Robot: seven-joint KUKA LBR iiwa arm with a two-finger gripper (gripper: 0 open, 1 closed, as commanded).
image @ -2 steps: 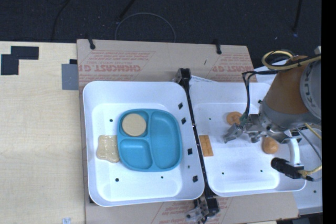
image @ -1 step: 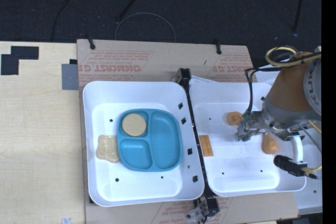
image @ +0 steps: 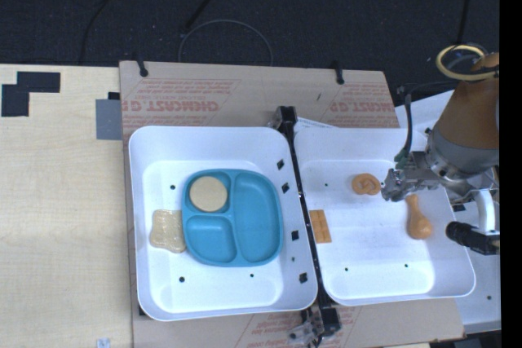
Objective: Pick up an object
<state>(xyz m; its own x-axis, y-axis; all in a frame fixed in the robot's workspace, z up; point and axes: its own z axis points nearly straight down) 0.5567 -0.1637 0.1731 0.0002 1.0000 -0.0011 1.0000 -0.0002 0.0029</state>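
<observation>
Two tan food pcs, round piece (image: 366, 185) & drumstick-shaped piece (image: 418, 218), flank my jaws (image: 395, 185) in rt white bin (image: 383, 273); can't tell grip state.

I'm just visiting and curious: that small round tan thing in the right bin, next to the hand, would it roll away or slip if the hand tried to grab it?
The small round tan piece looks rounded and smooth, so it could well slide on the slick white right bin. It seems small and probably light, so a nudge from the hand might push it aside. Whether it is stiff is unclear.
</observation>
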